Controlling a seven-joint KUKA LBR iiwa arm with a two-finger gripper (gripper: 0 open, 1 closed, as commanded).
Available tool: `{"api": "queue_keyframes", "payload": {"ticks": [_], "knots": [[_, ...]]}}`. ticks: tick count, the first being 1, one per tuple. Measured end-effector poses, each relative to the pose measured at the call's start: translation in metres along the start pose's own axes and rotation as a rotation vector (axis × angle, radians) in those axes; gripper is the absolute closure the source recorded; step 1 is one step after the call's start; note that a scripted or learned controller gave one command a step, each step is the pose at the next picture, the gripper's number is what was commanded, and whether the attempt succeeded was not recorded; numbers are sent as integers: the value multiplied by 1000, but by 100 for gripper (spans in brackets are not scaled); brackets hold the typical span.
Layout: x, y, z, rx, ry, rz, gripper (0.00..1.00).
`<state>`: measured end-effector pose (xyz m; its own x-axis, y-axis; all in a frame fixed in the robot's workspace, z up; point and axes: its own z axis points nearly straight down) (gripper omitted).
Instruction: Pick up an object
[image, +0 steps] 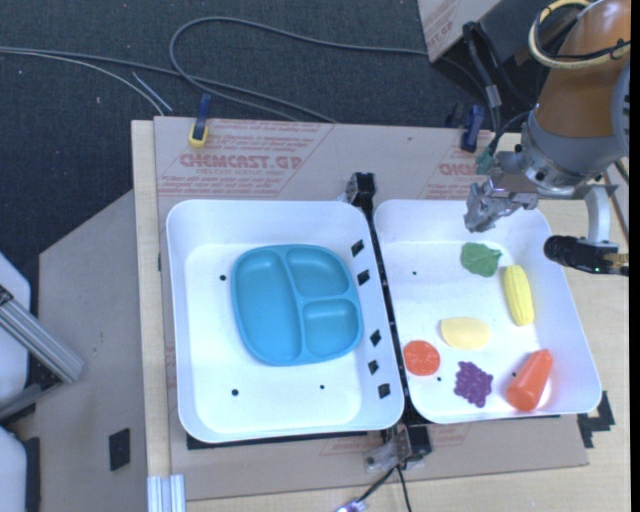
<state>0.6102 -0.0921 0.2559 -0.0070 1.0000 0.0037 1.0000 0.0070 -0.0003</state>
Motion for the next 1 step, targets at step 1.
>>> {"api": "queue_keyframes", "payload": {"ticks": [1], "knots": [[53, -2, 17, 3, 0, 1, 100]]}}
